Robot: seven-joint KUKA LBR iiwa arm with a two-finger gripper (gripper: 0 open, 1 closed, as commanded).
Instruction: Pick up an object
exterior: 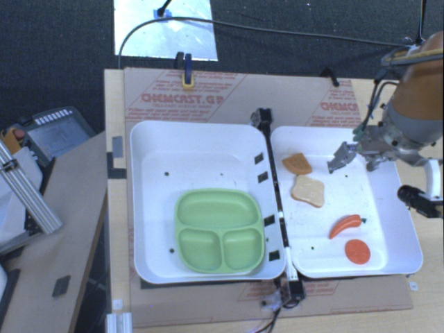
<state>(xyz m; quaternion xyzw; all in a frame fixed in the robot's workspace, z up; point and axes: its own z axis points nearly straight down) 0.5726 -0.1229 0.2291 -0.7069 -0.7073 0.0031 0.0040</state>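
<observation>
- The gripper (340,159) hung over the right bin (388,266), far side; I could not tell how it was set.
- Just left of it lay a brown cracker (297,164).
- Nearer sat bread slice (308,190), chili pepper (345,225), red disc (357,251).
- A green tray (219,230) filled the left bin (149,186).

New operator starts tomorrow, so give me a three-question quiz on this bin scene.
1. True or false: the green divided plate lies in the right bin.
2. Which item lies nearest the gripper? A) red disc B) brown cookie-like piece C) chili pepper
3. Fill in: the bread slice lies between the brown piece and the ____.

Key: 1 false; 2 B; 3 chili pepper.
</observation>
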